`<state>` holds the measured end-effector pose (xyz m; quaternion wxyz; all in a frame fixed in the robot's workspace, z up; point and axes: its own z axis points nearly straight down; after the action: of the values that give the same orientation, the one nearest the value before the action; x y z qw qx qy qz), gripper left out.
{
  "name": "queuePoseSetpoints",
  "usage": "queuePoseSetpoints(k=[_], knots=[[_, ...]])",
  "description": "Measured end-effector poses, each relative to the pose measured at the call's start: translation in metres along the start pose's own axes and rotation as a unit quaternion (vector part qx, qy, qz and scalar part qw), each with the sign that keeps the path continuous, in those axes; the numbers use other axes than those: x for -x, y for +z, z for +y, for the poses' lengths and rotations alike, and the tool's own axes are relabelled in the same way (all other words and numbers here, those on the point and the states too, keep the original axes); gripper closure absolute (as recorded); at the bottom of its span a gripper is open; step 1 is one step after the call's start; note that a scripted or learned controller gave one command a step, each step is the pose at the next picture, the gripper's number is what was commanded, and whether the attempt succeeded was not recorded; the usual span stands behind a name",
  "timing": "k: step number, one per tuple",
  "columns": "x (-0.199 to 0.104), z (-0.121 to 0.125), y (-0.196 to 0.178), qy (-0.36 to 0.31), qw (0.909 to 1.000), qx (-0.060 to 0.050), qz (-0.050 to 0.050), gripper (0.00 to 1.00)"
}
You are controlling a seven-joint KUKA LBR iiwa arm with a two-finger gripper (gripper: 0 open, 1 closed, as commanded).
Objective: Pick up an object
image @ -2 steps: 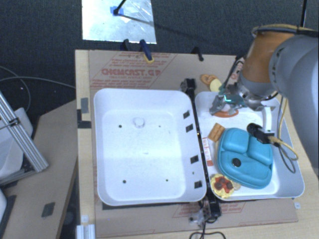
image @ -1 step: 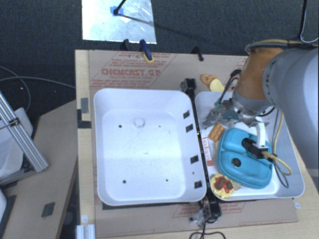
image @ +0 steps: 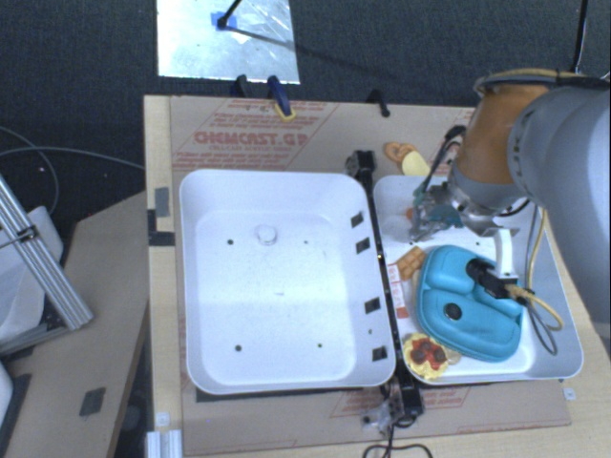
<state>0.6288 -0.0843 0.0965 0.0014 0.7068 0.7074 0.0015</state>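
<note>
We see the grey arm [image: 563, 151], with its orange band [image: 496, 127], reaching in from the right of the frame and bending down over the right bin [image: 565, 353]. Its hand [image: 425, 216] sits low in the upper left part of that bin, close to the bin's left wall. It is small and partly shadowed by the wrist, so we cannot tell whether it is spread or pressed together, nor whether it touches anything.

The things to pick lie mostly in the right bin. A large blue plastic shell [image: 456, 321] takes up its middle and lower part, below and to the right of the hand. An orange waffle-like piece [image: 411, 260] lies just below the hand, beside the shell's upper left edge. A small toy plate [image: 427, 354] with red and yellow on it rests at the bin's lower left corner, against the shell's lower edge. Above the hand, at the top of the bin, a yellow piece [image: 415, 164] lies just beside a tan piece [image: 398, 150]; we cannot tell whether these two lie inside the bin or on its rim.

The left bin [image: 286, 332], in the middle of the frame, holds a small pale round thing [image: 265, 235] in its upper half, well apart from the hand. Both bins rest on a cardboard sheet [image: 248, 127] with red lettering, laid on the surface [image: 158, 303]. A silver sheet [image: 224, 22] lies at the upper left of the frame.
</note>
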Motion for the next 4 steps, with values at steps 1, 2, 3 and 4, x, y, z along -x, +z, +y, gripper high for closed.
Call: queuePoseSetpoints(k=[1,2,3,4], knots=[[-0.071,0.02,-0.094,-0.005,1.0,0.003,0.001,1.0],[-0.132,-0.04,-0.144,-0.003,1.0,-0.002,0.001,1.0],[-0.106,-0.074,-0.245,0.001,1.0,0.002,0.0,1.0],[-0.157,-0.12,-0.286,-0.003,1.0,0.0,0.001,1.0]])
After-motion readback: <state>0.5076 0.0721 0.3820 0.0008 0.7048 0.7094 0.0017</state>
